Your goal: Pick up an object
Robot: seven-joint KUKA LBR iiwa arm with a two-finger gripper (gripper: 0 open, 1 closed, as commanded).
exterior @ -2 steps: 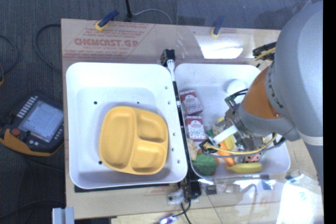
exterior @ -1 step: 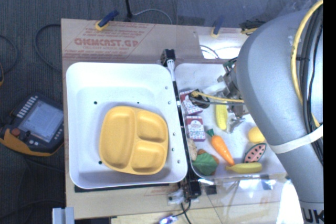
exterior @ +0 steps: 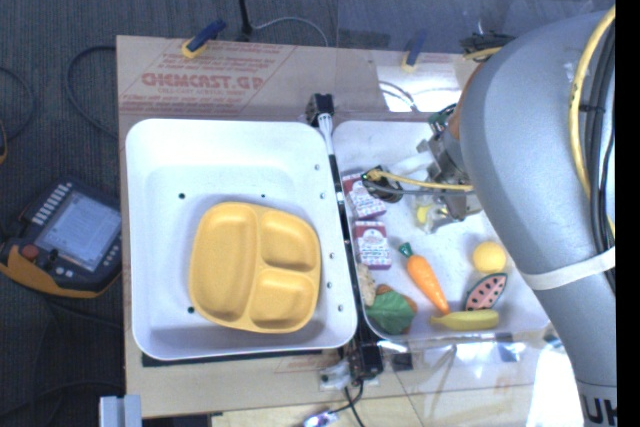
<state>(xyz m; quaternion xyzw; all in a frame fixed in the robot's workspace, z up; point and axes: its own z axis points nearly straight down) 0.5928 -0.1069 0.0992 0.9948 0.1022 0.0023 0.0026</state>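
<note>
The right bin [exterior: 395, 137] holds several toy foods: an orange carrot [exterior: 427, 282], a yellow lemon [exterior: 489, 257], a watermelon slice [exterior: 485, 292], a banana [exterior: 466, 320], a green leafy piece [exterior: 392, 312] and two small red-and-white cartons [exterior: 373, 245]. My gripper [exterior: 445, 193] hangs low over the back part of this bin, above and behind the carrot. The bulky grey arm [exterior: 540, 165] covers the bin's right side. No object can be seen in the gripper.
The left bin [exterior: 160, 150] carries a yellow divided plate [exterior: 255, 265]. A teach pendant [exterior: 62, 237] lies on the floor at the left. Cables and a black post [exterior: 322, 110] stand at the back between the bins.
</note>
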